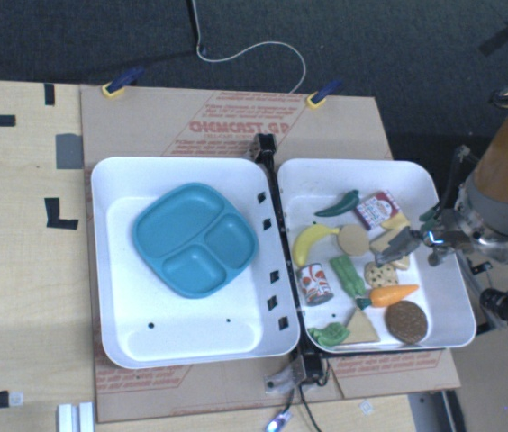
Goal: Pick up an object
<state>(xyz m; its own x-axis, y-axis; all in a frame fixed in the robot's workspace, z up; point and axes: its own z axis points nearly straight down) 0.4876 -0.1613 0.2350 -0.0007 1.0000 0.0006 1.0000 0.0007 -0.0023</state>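
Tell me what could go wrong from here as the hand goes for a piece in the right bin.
1. The toy food lies crowded: the cracker, carrot and yellow wedge sit close below the hand, so it may nudge or pinch two at once.
2. The hand is near the right bin's right wall, which it could clip.

Table (20, 268): light wood surface with black markings at left. A cardboard sheet (236, 120) lies flat on it, clipped at its far edge. Two white bins rest on the cardboard, left bin (110, 268) and right bin (421, 183), touching side by side.
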